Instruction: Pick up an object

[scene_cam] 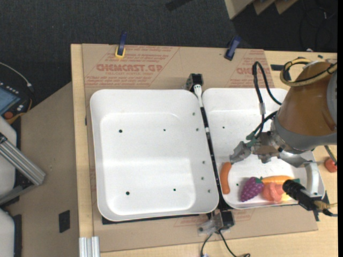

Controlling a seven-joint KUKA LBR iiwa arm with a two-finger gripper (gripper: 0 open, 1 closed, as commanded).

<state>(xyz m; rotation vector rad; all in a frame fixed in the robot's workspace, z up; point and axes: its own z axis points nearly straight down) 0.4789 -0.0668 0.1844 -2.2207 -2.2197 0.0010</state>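
Note:
My gripper [247, 151] hangs over the middle of the right bin [230, 111], on the grey arm with its orange band [308, 103] reaching in from the right. Just below it, along the bin's front edge, lie a red-orange sausage-shaped toy [225, 176], a purple bunch of grapes [251, 188] and an orange and pink toy [273, 189] with a bit of yellow behind it. The gripper is above and slightly behind these objects. Nothing is visibly held.
The left bin [107, 143] sits beside the right one, with a black divider bar [206, 138] between them. Both rest on brown cardboard [161, 63] held by blue clamps [122, 46]. Black cables [260, 90] loop near the arm.

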